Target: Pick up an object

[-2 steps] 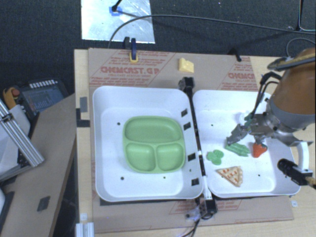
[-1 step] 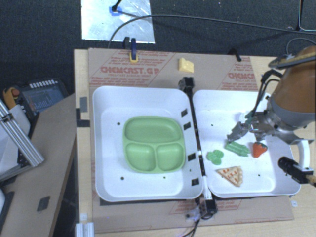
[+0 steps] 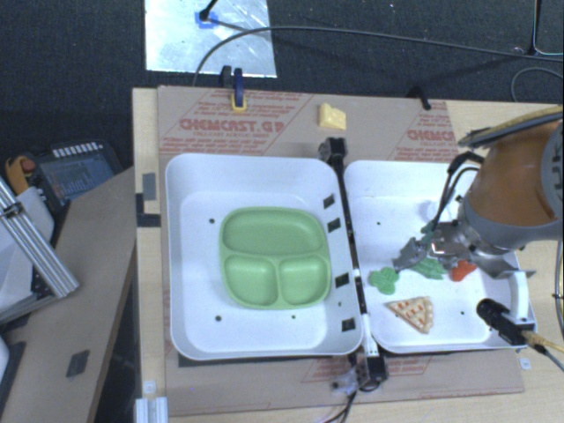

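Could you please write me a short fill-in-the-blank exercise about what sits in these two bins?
1. The green divided plate lies in the ____ bin.
2. The pizza slice lies in the ____ bin.
3. The plate has ____ compartments.
4. The gripper hangs over the ____ bin.

Missing words: left; right; three; right.

1. The gripper [image 3: 414, 256] is grey metal, below an orange band [image 3: 515, 179].
2. Just left of it lies a green leafy toy [image 3: 384, 279].
3. Right of it sits a red-orange piece [image 3: 462, 271].
4. Below it lies a tan pizza slice [image 3: 412, 311] with red dots.
5. Far left, a pale green divided plate [image 3: 273, 256] sits in a white bin [image 3: 189, 236].
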Controlling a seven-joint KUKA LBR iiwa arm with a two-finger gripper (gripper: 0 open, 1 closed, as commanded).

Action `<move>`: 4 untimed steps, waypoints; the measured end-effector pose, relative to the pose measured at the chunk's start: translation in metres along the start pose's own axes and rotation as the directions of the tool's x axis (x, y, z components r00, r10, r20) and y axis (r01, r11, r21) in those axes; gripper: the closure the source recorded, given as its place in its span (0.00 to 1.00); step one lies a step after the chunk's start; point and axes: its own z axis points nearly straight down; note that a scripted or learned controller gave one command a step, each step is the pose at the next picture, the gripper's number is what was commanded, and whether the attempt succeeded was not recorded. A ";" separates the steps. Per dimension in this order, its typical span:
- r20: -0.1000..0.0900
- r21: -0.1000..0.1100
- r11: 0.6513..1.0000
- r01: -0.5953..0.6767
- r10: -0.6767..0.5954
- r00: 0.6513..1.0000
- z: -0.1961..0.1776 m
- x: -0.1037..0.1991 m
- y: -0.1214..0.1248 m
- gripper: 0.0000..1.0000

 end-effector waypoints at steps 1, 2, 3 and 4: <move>-0.001 0.000 1.000 0.000 0.000 1.000 0.043 0.004 -0.001 0.00; -0.001 -0.001 1.000 0.000 0.000 1.000 0.089 0.004 -0.001 0.00; 0.000 -0.005 1.000 0.001 -0.001 1.000 0.076 0.004 0.000 1.00; 0.002 -0.011 1.000 0.003 -0.003 1.000 0.012 0.002 0.002 1.00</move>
